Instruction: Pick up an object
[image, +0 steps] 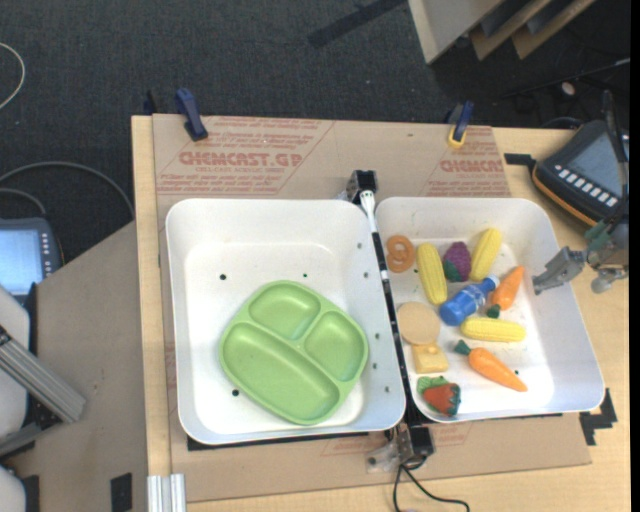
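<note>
The gripper (562, 270) sits at the right bin's (570, 350) three o'clock rim, its grey fingers spread apart with nothing between them; toy food lies in that bin to its nine o'clock. A blue bottle (466, 302) rests at the centre, with a corn cob (431, 272) at its ten o'clock and a purple grape bunch (457, 260) at its twelve; an orange carrot (495, 368) lies at five o'clock, a strawberry (441, 397) at the bin's seven o'clock corner; the left bin (200, 240) holds a green divided plate (293, 350).
</note>
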